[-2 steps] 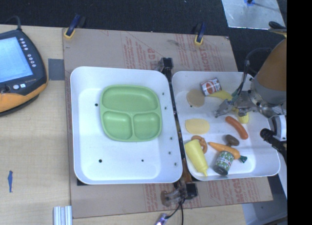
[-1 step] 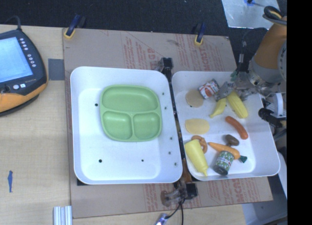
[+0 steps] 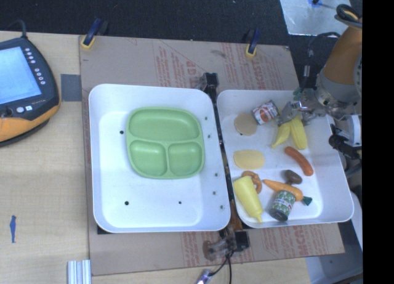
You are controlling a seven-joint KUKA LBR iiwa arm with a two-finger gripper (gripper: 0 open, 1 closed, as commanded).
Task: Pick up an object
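Observation:
The right bin [image 3: 332,209] holds several toy foods: a red-and-white can [image 3: 265,113], a yellow banana bunch [image 3: 292,133], a tan round cookie [image 3: 245,124], a pale yellow slice [image 3: 248,159], a red sausage [image 3: 298,160], a carrot [image 3: 285,186], a yellow squeeze bottle [image 3: 248,197] and a green can [image 3: 282,205]. My gripper [image 3: 297,109] hangs low over the bin's far right part, just above the top of the banana and right of the red-and-white can. Nothing shows between its fingers.
The left bin [image 3: 111,209] carries a green divided plate [image 3: 165,142]. A teach pendant [image 3: 23,89] lies on the bench at far left. Clamps [image 3: 92,32] pin the cardboard at the back. The arm's orange band [image 3: 345,52] rises at the right edge.

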